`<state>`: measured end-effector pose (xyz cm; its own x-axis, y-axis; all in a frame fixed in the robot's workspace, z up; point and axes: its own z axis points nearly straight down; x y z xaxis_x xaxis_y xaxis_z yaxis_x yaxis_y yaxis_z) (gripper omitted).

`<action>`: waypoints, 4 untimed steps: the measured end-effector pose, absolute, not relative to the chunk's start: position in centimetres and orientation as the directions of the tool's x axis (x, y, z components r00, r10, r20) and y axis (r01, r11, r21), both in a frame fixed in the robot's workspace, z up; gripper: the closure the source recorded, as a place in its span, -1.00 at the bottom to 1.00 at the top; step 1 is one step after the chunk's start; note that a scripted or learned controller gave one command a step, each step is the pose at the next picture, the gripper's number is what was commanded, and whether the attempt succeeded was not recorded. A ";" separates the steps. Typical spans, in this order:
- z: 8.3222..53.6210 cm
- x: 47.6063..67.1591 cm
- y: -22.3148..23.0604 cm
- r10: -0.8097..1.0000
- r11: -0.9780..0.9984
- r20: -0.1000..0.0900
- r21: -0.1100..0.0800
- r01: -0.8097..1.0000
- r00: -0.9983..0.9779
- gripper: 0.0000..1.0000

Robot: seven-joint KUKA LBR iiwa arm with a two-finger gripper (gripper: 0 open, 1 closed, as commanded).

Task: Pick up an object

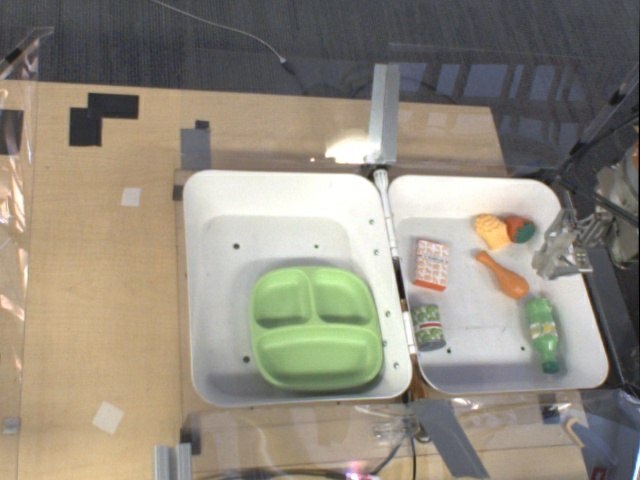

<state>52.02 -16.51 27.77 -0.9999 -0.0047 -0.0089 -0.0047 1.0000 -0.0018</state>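
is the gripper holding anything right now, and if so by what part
Nothing is held. The gripper sits at the right bin's right edge, apart from the orange carrot and green bottle.

White bins (290, 193); lime-green divided plate (316, 326); green bottle (542, 334); orange drumstick-like toy (501, 275); red-and-white patterned box (432, 264); yellow item (489, 230) with red-green piece (520, 230) at 3 o'clock.

Two white bins (290, 193), wooden bench (90, 298), black tape patches (100, 116)
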 end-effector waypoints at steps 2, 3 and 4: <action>9.7 55.3 -19.2 0.450 0.893 -0.010 0.002 0.450 -0.893 -1.00; 9.0 59.2 -16.2 0.652 0.758 -0.014 0.009 0.652 -0.758 -1.00; 10.4 59.5 -16.1 0.646 0.763 -0.023 0.013 0.646 -0.763 1.00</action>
<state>59.50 -16.06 10.40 -0.7632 0.6458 -0.0226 0.6457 0.7635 0.0128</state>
